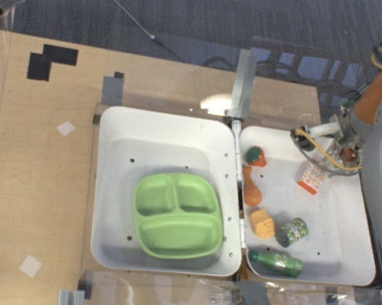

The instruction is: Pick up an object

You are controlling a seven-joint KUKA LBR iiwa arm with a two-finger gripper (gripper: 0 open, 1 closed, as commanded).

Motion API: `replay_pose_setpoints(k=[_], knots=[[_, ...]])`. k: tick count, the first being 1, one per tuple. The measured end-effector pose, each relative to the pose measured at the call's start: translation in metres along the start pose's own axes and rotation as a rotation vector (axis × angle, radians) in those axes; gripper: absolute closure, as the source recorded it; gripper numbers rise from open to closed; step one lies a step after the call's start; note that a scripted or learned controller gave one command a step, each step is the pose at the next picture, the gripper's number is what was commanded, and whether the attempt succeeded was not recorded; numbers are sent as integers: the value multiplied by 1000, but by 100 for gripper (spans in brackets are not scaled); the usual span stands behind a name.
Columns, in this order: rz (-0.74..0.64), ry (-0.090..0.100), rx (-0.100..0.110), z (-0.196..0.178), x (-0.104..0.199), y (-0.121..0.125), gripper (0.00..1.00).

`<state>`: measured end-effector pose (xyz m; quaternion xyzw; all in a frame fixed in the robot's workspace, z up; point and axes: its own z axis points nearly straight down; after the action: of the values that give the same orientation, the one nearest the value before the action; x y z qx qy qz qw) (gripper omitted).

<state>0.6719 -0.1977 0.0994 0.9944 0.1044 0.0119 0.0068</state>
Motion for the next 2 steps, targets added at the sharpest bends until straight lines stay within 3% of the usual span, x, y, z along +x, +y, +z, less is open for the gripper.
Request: replay_pose_setpoints(k=[1,2], knots=[[-4,2,6,0,0,6,100],[0,6,1,-2,0,-36,100]])
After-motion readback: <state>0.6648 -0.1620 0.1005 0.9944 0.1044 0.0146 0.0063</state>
